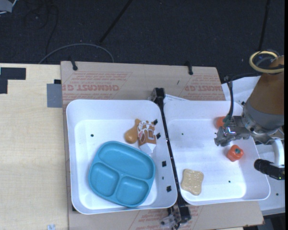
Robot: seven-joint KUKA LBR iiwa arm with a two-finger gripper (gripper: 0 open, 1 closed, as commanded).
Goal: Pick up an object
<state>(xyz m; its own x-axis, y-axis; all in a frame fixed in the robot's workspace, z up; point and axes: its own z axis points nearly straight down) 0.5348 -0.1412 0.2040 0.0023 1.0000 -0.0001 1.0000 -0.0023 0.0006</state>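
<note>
Light falls evenly from above — bright on the two shallow white plastic bins, whose floors wash out near white with little texture left. The pale wooden worktop is clearly lit, while the dark carpeted floor behind drops almost to black. Shadows are soft and short — a faint grey rim under the blue three-compartment plastic tray. The frame is slightly soft and grainy overall; the small printed lettering on the brown cardboard sheet blurs.
</note>
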